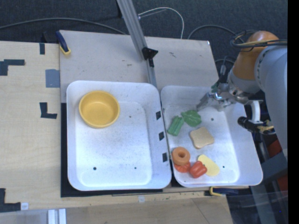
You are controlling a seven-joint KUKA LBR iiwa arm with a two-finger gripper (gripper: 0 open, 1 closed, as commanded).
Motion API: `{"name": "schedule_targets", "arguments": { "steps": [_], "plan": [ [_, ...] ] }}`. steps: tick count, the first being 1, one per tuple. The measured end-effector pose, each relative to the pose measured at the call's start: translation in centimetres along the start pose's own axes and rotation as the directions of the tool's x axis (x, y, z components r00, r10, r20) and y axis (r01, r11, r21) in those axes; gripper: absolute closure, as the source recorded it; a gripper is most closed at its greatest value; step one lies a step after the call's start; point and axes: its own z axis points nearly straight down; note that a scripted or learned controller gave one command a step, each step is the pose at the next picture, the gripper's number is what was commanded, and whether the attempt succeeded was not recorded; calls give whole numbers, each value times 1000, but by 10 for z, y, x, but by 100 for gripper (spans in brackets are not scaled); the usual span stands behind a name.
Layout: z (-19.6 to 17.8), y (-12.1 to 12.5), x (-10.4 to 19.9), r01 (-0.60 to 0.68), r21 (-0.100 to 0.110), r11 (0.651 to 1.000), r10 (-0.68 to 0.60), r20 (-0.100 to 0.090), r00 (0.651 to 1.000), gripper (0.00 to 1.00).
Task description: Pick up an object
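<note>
Two white bins sit side by side on the bench. Farthest left of the claw (205, 101), well apart from it, a yellow bowl (98, 108) stands upright in the far left corner of the left bin (117, 171). The claw hangs over the far end of the right bin (243, 171), its thin metal fingers slanting down and to the left; how wide they are parted cannot be told, and nothing is seen between them. Just below and left of the claw lie two green pieces (183, 121), one a long ridged piece, the other a rounder leafy one, touching each other. The leafy one is the thing nearest the fingertips, close beside them though contact cannot be judged. Further toward the near edge, below the claw, rests a slice of bread (201, 137), apart from the green pieces. Nearer still, a doughnut (181, 155) touches a red pepper (197, 170), and a pale yellow piece (210, 166) lies against the pepper's right side.
</note>
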Motion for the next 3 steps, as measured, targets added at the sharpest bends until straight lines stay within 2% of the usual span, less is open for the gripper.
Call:
{"name": "schedule_targets", "arguments": {
  "steps": [1, 2, 3],
  "plan": [
    [-12, 1, 1, 1, -1, 1000, -1, 1, 1000, 100],
    [-76, 4, 2, -1, -8, 1000, 1, 0, 1000, 100],
    [-117, 5, 3, -2, -6, 1000, 2, 0, 1000, 100]
  ]
}}
